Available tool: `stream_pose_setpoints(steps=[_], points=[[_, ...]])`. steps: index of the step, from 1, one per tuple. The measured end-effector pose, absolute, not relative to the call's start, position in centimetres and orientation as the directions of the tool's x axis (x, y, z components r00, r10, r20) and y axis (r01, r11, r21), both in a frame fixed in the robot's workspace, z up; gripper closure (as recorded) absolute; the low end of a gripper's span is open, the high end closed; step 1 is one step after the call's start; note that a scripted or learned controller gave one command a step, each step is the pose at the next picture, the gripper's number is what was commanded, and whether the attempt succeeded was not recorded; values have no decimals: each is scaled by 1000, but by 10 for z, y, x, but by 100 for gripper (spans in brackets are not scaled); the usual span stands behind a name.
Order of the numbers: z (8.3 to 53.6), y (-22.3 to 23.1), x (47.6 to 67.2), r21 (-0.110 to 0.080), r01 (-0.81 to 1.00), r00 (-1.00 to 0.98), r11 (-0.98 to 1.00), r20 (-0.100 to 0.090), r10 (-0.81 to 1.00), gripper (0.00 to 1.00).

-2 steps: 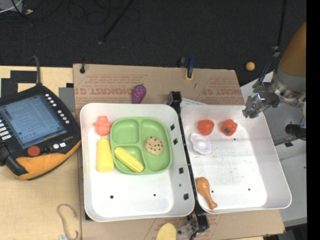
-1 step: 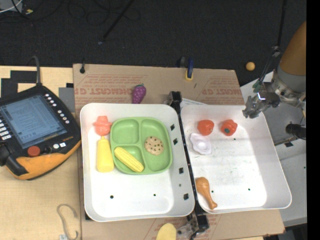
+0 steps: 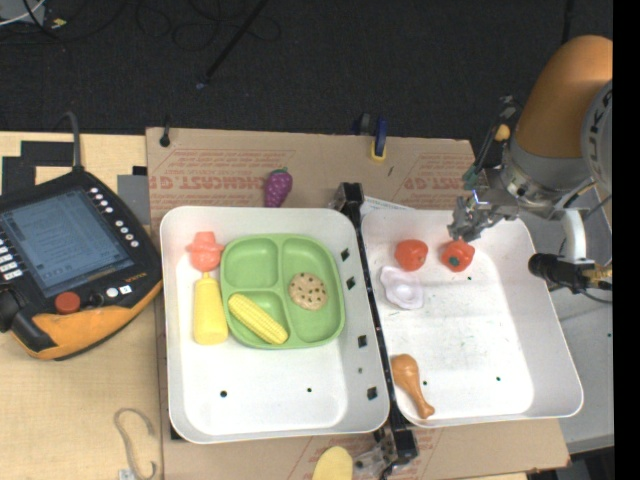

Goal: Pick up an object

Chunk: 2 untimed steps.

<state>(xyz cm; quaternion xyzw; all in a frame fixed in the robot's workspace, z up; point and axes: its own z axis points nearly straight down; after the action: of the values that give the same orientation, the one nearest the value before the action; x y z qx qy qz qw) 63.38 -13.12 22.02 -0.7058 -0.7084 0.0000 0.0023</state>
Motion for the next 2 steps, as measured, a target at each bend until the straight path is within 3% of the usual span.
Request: stream_pose_setpoints(steps=[2], points=[[225, -17, 606, -4, 1000, -4, 4, 3, 1000, 100]])
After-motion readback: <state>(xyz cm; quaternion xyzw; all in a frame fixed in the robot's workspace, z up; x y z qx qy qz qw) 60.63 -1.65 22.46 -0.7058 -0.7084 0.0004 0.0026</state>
